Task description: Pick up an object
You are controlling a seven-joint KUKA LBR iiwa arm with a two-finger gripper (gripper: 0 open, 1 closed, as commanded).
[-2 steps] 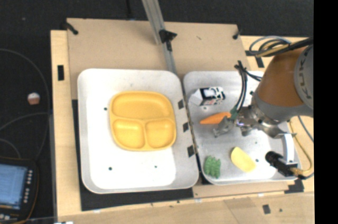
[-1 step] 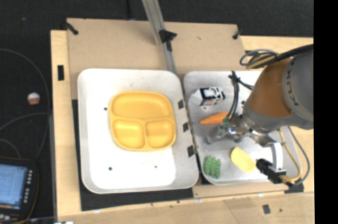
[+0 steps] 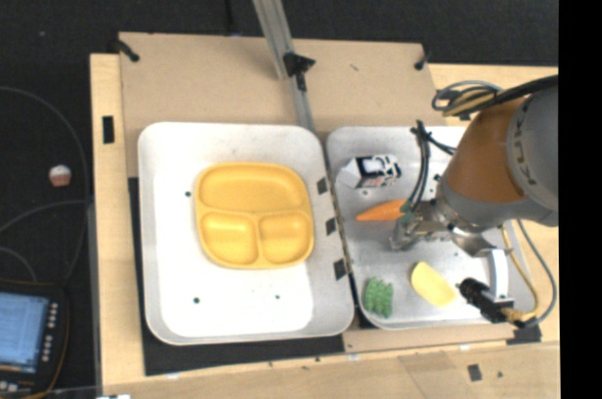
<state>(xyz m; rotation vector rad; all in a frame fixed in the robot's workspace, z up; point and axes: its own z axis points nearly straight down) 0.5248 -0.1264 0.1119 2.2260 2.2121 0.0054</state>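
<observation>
Four small objects lie in the right bin (image 3: 372, 141): a carrot (image 3: 380, 212), a yellow piece (image 3: 432, 284), a green piece (image 3: 378, 295) and a small black-and-white item (image 3: 377, 168). The pincer (image 3: 410, 231) is low, just beside the thick end of the carrot, and whether it is open or closed cannot be told. It may close beside the carrot and only push it away, because the carrot is round and could roll. The arm (image 3: 494, 164) reaches in from the right, wrist bent down over the bin. The left bin (image 3: 169, 199) holds a yellow divided plate (image 3: 254, 214).
</observation>
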